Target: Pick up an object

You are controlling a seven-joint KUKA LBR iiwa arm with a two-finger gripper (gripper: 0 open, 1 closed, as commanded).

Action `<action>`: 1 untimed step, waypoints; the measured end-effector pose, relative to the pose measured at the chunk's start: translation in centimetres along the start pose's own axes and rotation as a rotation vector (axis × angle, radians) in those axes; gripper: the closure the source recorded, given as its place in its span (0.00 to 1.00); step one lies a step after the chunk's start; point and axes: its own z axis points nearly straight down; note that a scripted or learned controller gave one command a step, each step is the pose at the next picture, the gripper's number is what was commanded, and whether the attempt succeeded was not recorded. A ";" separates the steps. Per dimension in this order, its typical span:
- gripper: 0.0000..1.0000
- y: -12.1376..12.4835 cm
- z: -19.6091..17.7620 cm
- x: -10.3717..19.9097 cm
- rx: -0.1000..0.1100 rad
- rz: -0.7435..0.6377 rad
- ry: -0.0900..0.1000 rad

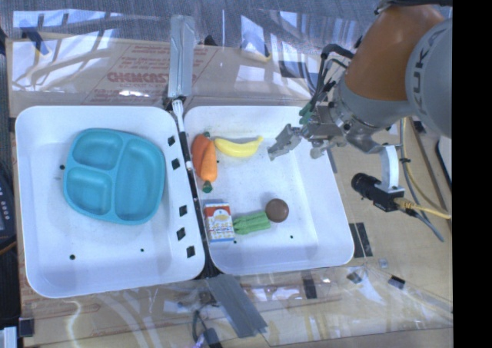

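Camera view. Two white bins are being shown side by side on the bench. In the left bin a blue divided plate is lying flat. In the right bin five things are lying apart from the hand: a carrot against the left wall, a banana just beside it toward the far wall, a small carton at the near left, a green piece touching the carton's right side, and a brown ball just beside the green piece's right end.

The arm is being reached in from the right, and the hand is being held over the far right part of the right bin, just right of the banana's tip. Nothing is being gripped; whether the hand is released or clenched cannot be told, since its tips are blurred against the bin floor.

The step in hand is judged to be the approach, with no object yet chosen for certain; the banana is lying nearest. For the next move, the hand would need to be carried left until it is centred over the banana, turned so that the grip is taken across the fruit's narrow width, lowered to the floor and then closed. A slip is being risked, since the banana is curved and smooth.
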 end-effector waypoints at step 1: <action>0.00 6.6 15.7 2.6 0.004 0.014 0.000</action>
